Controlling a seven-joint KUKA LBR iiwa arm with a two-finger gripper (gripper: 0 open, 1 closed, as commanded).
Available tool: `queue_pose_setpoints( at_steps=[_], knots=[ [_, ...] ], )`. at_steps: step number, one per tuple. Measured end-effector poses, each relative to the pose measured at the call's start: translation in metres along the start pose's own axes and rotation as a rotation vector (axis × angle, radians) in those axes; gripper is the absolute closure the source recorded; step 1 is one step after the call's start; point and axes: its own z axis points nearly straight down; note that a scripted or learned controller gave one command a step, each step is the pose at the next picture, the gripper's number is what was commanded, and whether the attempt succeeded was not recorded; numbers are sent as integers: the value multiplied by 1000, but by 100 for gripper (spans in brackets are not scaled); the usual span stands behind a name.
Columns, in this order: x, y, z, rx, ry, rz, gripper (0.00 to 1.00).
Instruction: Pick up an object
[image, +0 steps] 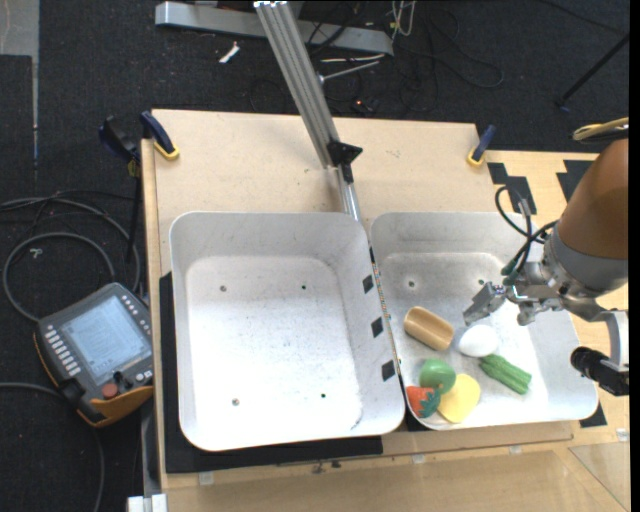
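Note:
In the right bin lie a tan bread-like block, a white egg-shaped object, a green elongated vegetable, a yellow piece and a green and red piece. My gripper hangs just above and to the right of the white object. Its fingers are spread apart with nothing between them.
The left bin sits beside the right one, sharing a raised middle rim. A slanted metal pole crosses the back of the bench. Clamps stand at the bench's rear corners. A teach pendant lies on the floor at the left.

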Motion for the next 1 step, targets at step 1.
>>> queue_pose_setpoints(
  at_steps=[1],
  knots=[
    [0, 1, -2, -3, 0, 1, 0]
  ],
)
